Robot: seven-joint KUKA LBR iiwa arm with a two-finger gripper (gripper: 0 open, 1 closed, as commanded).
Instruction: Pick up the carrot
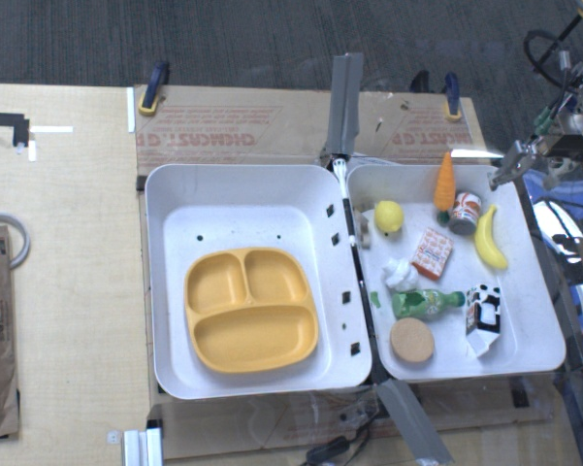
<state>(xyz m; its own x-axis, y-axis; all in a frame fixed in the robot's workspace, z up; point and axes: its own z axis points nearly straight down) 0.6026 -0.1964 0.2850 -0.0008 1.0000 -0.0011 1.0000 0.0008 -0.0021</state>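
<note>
Round cork-coloured disc (412, 341) sitting lowest in the right bin (538, 289), nearest the lens.
Carrot (444, 183) lying at the bin's upper edge, touching a small can (465, 212); tool (517, 163) hovering upper right, just outside; its opening cannot be told.

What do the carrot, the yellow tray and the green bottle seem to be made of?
Carrot: probably plastic toy food; its orange is even and smooth.
Tray: seemingly moulded plastic, matte yellow, with three rounded compartments.
Bottle: likely clear green plastic; it looks translucent, with a label around it.
</note>
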